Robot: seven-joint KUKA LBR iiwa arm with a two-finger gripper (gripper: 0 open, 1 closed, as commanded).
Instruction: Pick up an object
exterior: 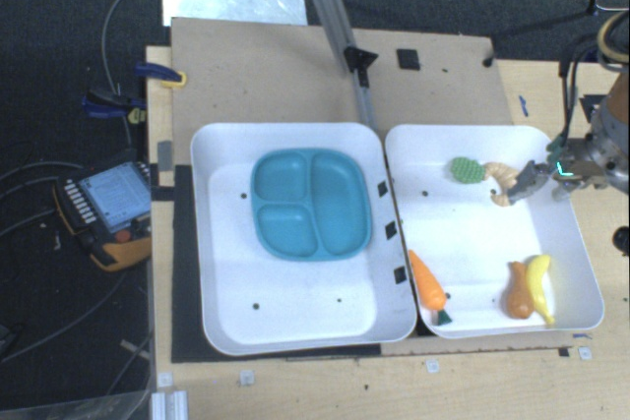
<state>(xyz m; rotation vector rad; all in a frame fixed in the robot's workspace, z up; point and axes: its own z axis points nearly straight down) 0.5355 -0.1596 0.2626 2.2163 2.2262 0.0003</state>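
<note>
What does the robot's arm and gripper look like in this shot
At the camera view's right edge, the arm shows a tan-orange patch above a grey metal wrist. A small teal light glows on the wrist. The gripper is dark grey metal. Dark cables loop above the arm.

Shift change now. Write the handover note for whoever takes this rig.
Gripper: over the right bin, at its upper part, beside a tan curved piece; nothing seen held.
Right bin also holds a green piece, a carrot at the lower left, and an orange-brown piece touching a yellow banana at the lower right.
Left bin: blue divided plate.
Done: nothing lifted. Left: grasp and lift one object.
</note>
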